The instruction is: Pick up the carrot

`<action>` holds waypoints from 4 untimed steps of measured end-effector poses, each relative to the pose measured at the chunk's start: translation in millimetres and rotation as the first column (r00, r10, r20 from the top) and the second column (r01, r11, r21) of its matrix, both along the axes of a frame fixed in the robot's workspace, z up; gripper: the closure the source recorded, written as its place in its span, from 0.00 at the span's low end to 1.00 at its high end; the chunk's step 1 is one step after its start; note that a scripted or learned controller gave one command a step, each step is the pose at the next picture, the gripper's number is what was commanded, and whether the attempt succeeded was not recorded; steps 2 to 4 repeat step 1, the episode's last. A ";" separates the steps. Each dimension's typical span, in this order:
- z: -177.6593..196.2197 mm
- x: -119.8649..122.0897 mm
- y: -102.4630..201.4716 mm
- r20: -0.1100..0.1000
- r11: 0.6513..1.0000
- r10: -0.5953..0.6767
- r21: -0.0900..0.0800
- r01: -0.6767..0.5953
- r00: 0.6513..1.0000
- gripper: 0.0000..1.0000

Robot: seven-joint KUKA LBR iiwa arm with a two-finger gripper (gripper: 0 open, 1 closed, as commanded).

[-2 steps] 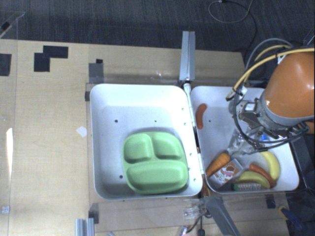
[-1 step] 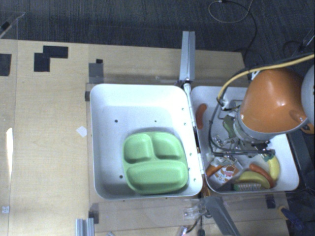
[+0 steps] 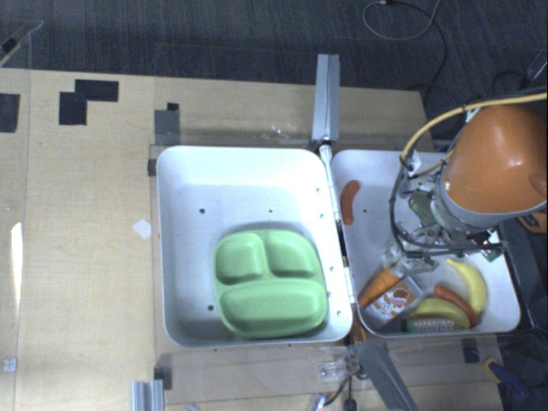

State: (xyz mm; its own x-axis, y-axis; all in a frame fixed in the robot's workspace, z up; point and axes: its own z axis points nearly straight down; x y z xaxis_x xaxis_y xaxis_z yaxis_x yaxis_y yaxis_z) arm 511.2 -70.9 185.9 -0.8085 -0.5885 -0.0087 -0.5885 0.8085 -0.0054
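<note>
we cannot tell how the jaws stand; the gripper (image 3: 417,259) hangs low in the right bin (image 3: 368,174), just beside the carrot (image 3: 378,286). carrot lies at the bin's near-left corner, against a snack packet (image 3: 395,303). we'd judge: centre over carrot, avoid the wall.

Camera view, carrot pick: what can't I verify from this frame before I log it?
- Gripper: the arm's orange band and wrist cover it from above, so finger state and any contact with the carrot are unreadable.
- Carrot: its right end runs under the gripper hardware.
- Packet beside the carrot: print too small to read.
- Banana and the items by the right bin's near wall: overlapping, boundaries blurred.
</note>
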 end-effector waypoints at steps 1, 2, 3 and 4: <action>26.7 -10.5 -1.0 -0.002 0.742 -0.670 0.006 0.670 0.742 1.00; 26.7 -10.5 -1.0 -0.002 0.742 -0.670 0.006 0.670 0.742 1.00; 26.7 -10.5 -1.0 -0.002 0.742 -0.670 0.006 0.670 0.742 1.00; 26.7 -10.5 -1.0 -0.002 0.742 -0.670 0.006 0.670 0.742 1.00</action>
